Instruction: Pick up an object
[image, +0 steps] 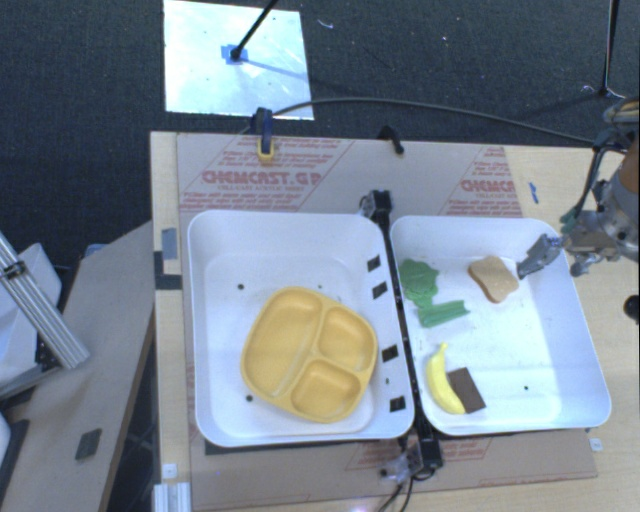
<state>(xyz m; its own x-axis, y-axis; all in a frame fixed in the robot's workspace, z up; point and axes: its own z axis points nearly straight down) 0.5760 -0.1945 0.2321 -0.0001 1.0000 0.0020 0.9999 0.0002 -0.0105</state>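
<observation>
- Bread slice (492, 278) looks the likeliest pick to me: it lies flat in the right bin (570, 400), up near that bin's far edge and toward its right side, and the gripper (545, 252) sits just beside it, on its right.
- Its long axis runs on a slant, from the far-left down toward the near-right, with the broader end nearer the gripper.
- One grey finger points down and left at the slice; I cannot tell whether the fingers are apart or together, and nothing shows between them.
- Other candidates share that bin, well apart from the gripper: green leafy pieces (428, 292) close to the bin's left wall, and a banana (442, 378) touching a brown block (466, 390) near the front-left corner. The banana's length runs far to near.
- My guess is that they lie scattered so that any one can be taken alone.
- A yellow divided plate (310, 352) rests in the middle of the left bin (215, 300).
- Both bins stand side by side on a board on the counter (620, 320), walls touching.
</observation>
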